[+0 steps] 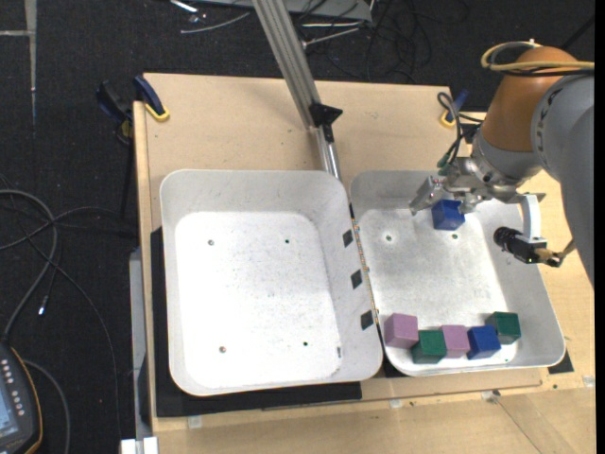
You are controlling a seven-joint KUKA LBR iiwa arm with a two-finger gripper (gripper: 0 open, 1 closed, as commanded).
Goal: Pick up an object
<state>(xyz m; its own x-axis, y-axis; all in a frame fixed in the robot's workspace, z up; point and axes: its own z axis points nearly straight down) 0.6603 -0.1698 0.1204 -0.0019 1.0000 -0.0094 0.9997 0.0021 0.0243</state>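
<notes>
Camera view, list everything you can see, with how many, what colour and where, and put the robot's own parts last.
White bins: 2, white, side by side on the bench; left bin, right bin.
Blue cube: 1, blue, at the gripper in the far part of the right bin; whether it is gripped I cannot tell.
Purple cubes: 2, light purple, near edge of the right bin.
Green cubes: 2, dark green, same row.
Second blue cube: 1, blue, same row, between a purple and a green cube.
Bench: 1, tan wood, under both bins.
Clamps: 2, blue and yellow, on the bench's far corners.
Arm: 1, grey with orange band, from the right.
Gripper: 1, metal, above the right bin.
</notes>
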